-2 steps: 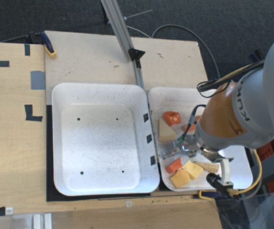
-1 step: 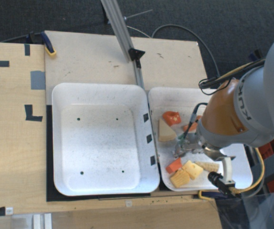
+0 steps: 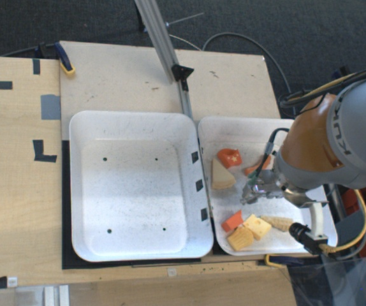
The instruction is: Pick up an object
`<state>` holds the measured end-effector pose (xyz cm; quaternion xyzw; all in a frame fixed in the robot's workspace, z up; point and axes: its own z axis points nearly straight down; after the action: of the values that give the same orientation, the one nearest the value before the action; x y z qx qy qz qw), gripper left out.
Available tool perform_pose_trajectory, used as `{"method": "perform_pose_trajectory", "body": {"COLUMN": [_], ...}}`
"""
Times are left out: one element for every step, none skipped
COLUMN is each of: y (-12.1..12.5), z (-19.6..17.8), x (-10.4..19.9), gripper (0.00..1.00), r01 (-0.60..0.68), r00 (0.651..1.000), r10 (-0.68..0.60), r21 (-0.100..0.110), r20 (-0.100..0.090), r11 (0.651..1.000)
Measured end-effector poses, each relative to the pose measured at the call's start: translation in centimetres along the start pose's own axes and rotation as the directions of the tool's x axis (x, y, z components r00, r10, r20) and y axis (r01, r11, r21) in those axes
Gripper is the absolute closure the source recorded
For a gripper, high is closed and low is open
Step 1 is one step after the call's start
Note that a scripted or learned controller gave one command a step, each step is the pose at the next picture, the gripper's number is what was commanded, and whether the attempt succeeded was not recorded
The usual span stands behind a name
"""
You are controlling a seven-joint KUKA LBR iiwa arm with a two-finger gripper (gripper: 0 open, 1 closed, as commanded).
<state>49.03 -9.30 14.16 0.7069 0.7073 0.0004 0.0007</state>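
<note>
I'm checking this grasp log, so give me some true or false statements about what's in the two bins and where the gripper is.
1. The gripper is over the right white bin. True.
2. A red tomato-shaped toy lies in the left white bin. False: it lies in the right bin.
3. A yellow cheese-like block sits near the right bin's front edge. True.
4. The arm reaches in from the view's left. False: from the right.

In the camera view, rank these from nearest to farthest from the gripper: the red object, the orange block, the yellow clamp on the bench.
1. The red object, in the right bin, up and left of the gripper.
2. The orange block, near that bin's lower edge; nearly as close as the red object, so these two are hard to separate.
3. The yellow clamp, far off at the bench's upper left.
</note>
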Motion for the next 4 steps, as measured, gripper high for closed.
{"method": "perform_pose_trajectory", "body": {"y": [-0.4, -0.3, 2.2, 5.2], "z": [-6.1, -11.4, -9.9, -9.9], "x": [0.0, 0.0, 5.1, 10.6], "gripper": [1.00, 1.00, 1.00, 1.00], "r01": [0.001, 0.001, 0.006, 0.007], "r00": [1.000, 1.000, 1.000, 1.000], "r10": [-0.001, -0.001, -0.006, -0.007], "r21": [-0.003, -0.003, 0.003, 0.002], "r20": [0.000, 0.001, -0.001, -0.002], "r11": [1.000, 1.000, 1.000, 1.000]}}
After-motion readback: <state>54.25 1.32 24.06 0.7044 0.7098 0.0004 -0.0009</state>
